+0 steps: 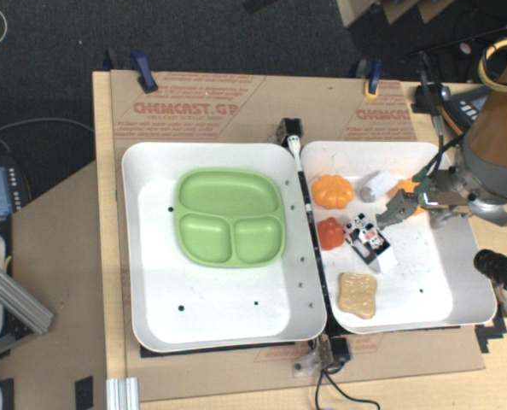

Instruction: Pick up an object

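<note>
The gripper [369, 237] hangs over the right bin [433, 301], just right of the red toy [329, 233] and below the orange pumpkin [332, 191]; whether it grips anything cannot be told. A tan cracker [357, 294] lies below it.

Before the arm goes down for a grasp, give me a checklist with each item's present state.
1. Objects in the right bin to pick: ok; orange pumpkin, red piece, tan piece, black-and-white item.
2. Gripper over the right bin: ok.
3. Jaws open: cannot tell.
4. Nothing already held: cannot tell.
5. Tan piece apart from its neighbours: ok.
6. Green divided tray in the left bin, out of the way: ok.
</note>
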